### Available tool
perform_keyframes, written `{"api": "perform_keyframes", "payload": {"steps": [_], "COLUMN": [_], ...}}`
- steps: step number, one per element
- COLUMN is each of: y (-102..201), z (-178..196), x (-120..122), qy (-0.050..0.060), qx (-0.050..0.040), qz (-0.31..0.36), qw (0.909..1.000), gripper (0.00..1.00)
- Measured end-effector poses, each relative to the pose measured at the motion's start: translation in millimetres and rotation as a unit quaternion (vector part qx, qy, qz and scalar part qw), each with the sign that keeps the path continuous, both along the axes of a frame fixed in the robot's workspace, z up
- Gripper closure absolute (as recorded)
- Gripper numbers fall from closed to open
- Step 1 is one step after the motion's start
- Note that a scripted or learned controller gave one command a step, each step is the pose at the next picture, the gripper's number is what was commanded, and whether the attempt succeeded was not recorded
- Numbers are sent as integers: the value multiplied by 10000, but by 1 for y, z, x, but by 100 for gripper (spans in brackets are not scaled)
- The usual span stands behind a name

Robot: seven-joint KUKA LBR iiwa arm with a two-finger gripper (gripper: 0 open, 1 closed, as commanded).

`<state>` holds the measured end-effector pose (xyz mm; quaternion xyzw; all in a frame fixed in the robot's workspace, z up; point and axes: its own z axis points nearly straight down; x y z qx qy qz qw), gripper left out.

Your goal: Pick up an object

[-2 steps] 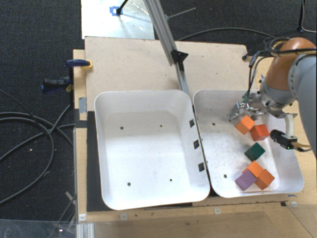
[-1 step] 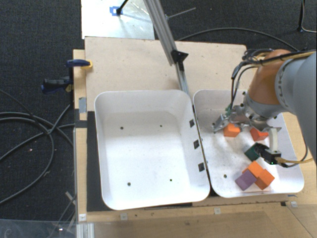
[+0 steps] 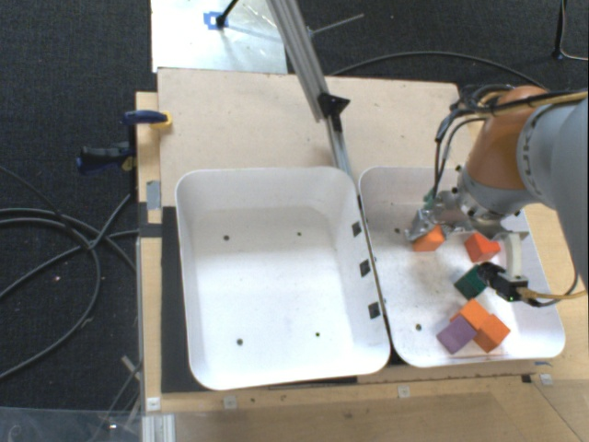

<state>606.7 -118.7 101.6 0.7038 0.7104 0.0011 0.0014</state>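
My gripper is low in the right bin, near its middle. An orange block lies right at the gripper's tip, touching or partly under it. A red-orange block sits just to the right of it, partly under the wrist. Further toward the front lie a dark green block, another orange block and a purple block, the last two side by side.
The left bin stands beside the right one, their rims meeting at a divider with black clips. A slanted metal rod crosses the back of the bench. A black cable hangs off the arm over the green block.
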Motion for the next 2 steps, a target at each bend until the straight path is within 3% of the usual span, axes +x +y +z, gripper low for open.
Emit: {"api": "perform_keyframes", "payload": {"steps": [1,2], "y": [91,168], "z": [95,104], "x": [79,77], "qy": [-55,1], "qx": [10,20], "qz": [28,21], "qw": [10000,10000], "gripper": [100,100]}}
